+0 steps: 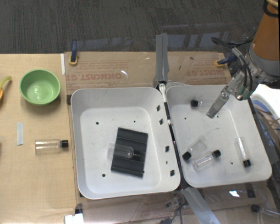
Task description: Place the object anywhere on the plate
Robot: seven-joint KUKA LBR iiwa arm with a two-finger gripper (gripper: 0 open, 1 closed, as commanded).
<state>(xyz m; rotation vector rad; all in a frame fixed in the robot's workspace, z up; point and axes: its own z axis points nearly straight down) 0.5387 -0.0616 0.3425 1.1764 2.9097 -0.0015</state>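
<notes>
A black rectangular plate (130,152) lies in the left bin (85,134), turned slightly. A clear vial (125,151) lies on the plate's left half, partly over its left edge. My gripper (212,112) hangs over the right bin (250,123), in its upper middle, pointing down and to the left. Nothing shows at its tip. It is well to the right of the plate, across the divider between the bins.
Several clear vials with black caps lie in the right bin: one near the top (195,103), two at the lower left (194,150) (206,159), one at the right (242,151). A green bowl (40,87) and another vial (51,144) sit on the bench at left.
</notes>
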